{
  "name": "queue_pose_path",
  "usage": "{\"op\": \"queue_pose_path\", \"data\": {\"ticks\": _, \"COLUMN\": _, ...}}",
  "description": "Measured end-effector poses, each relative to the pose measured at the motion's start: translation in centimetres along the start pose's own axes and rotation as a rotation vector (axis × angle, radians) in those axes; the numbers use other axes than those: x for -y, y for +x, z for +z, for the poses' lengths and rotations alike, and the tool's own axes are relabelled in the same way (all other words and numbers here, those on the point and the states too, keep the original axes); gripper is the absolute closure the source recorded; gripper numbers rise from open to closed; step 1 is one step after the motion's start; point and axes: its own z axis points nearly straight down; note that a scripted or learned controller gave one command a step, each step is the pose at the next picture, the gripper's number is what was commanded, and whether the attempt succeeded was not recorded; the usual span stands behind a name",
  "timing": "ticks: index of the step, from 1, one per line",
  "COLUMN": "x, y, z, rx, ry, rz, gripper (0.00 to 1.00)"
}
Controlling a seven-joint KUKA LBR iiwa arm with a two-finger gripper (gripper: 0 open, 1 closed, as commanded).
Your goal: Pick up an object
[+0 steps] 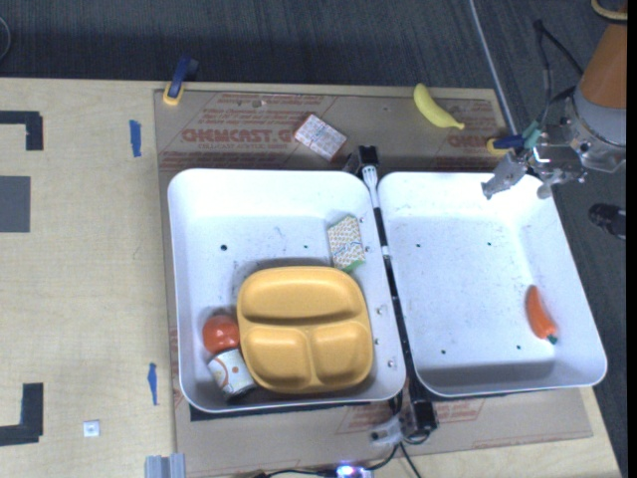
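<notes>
The left bin [189, 267] carries a yellow tray [304, 325] at its near edge, a red ball [220, 332] and a small cup [230, 371] in the near-left corner, and a packet [345, 241] beside its right wall. The right bin [468, 297] carries just a carrot [540, 314] against its right wall, long axis running far to near. The gripper [513, 177] hangs over that bin's far-right corner, fingers spread, holding nothing; the carrot lies nearward of it along the same wall, likely the closest pick.

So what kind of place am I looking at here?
Probably a robot test bench in a lab: two white bins taped onto cardboard, toy food like a carrot and banana, and a robot arm reaching in.
</notes>
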Motion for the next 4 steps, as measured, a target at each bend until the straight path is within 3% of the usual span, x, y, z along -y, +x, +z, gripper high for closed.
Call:
{"op": "queue_pose_path", "data": {"ticks": 1, "x": 6.4, "y": 2.6, "z": 4.0, "rx": 0.000, "ry": 0.001, "rz": 0.001, "gripper": 0.00}}
{"op": "queue_pose_path", "data": {"ticks": 2, "x": 3.8, "y": 0.5, "z": 14.2, "rx": 0.001, "ry": -0.004, "rz": 0.000, "gripper": 0.00}}
{"op": "queue_pose_path", "data": {"ticks": 3, "x": 7.5, "y": 6.9, "z": 14.2, "rx": 0.000, "ry": -0.001, "rz": -0.001, "gripper": 0.00}}
{"op": "queue_pose_path", "data": {"ticks": 4, "x": 4.5, "y": 7.5, "z": 14.2, "rx": 0.001, "ry": -0.004, "rz": 0.000, "gripper": 0.00}}
